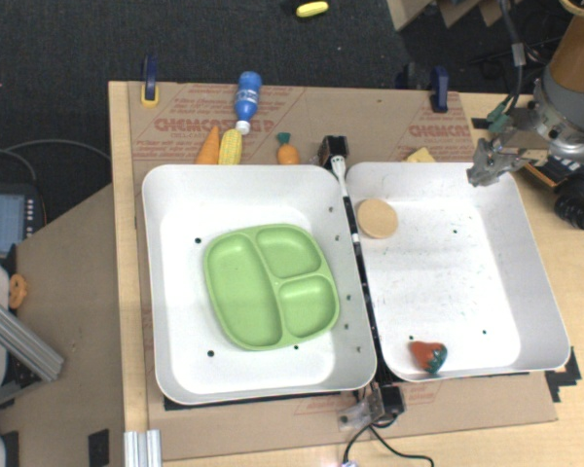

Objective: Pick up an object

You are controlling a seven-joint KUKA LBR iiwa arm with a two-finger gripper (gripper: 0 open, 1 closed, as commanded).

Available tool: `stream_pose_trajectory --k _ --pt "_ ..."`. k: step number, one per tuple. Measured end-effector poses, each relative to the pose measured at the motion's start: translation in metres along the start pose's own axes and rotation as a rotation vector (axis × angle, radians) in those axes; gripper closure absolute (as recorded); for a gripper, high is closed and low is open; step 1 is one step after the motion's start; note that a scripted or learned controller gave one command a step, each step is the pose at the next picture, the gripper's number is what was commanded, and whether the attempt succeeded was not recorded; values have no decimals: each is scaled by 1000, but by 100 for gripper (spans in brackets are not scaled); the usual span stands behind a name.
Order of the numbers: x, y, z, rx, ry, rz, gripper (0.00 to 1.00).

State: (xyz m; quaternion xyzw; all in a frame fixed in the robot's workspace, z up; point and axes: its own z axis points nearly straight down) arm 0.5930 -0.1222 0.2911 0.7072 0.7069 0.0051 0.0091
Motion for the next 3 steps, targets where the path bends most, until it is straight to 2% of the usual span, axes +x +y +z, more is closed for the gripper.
stream_pose_trajectory --k 1,2,3 --pt "63 0 6 20 7 -6 100" --pt "79 32 106 30 8 -3 100" --pt "127 58 37 10 6 -6 100"
